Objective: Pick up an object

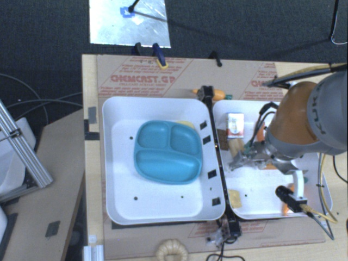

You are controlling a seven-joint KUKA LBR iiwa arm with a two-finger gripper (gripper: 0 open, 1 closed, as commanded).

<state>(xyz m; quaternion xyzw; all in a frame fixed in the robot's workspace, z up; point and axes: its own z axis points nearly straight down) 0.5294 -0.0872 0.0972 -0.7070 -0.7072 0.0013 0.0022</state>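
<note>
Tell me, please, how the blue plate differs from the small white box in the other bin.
The blue plate is plain blue; the small white box bears a red mark. The plate is far larger than the box. The plate is rounded with three compartments; the box is rectangular. The plate lies in the view's left bin, the box in the right bin. Both rest on white bin floors.

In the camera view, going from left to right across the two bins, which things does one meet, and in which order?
In order: blue divided plate → black clips on the wall between the bins → small white carton → orange band of the arm.
</note>
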